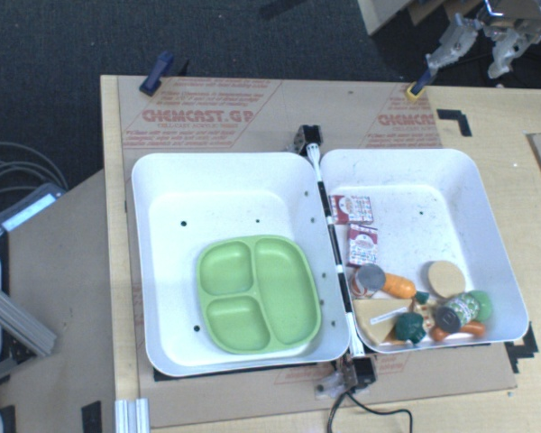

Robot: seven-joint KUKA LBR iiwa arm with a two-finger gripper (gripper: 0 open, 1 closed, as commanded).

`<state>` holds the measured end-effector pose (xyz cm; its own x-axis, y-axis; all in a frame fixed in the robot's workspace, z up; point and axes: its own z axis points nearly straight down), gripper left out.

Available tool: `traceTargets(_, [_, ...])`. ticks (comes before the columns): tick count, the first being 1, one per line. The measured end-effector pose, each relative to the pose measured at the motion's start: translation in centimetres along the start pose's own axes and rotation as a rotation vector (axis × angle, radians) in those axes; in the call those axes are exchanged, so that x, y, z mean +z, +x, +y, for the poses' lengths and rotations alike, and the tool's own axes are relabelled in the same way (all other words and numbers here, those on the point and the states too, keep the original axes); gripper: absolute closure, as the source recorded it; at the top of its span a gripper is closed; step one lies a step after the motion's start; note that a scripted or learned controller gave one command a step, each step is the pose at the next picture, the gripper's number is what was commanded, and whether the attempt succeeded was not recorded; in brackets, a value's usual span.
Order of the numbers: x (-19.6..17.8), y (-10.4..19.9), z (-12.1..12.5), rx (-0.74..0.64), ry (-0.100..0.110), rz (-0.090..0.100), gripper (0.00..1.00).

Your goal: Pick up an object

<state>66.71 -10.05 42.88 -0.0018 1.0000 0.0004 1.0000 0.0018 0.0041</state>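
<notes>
Left bin (153,242) — green divided plate (257,293). Right bin (487,215) — small items heaped at near edge. Hand (487,34) — grip state unclear.

Plenty of open floor across the upper half of the left bin (162,188); lower half taken up by a green divided plate (257,293). In the right bin (487,206), open room at upper right; two small packets (357,224) along the left wall, clutter of small objects (424,309) packed touching along the lower edge.
</notes>
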Motion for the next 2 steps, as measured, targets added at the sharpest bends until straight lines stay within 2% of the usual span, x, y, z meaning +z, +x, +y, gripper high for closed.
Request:
traceTargets(1, [-0.2,-11.8,-0.1,0.004,0.001,-0.004,0.00])
traceTargets(2, [11.4,-11.6,-8.9,0.002,0.005,-0.001,0.00])
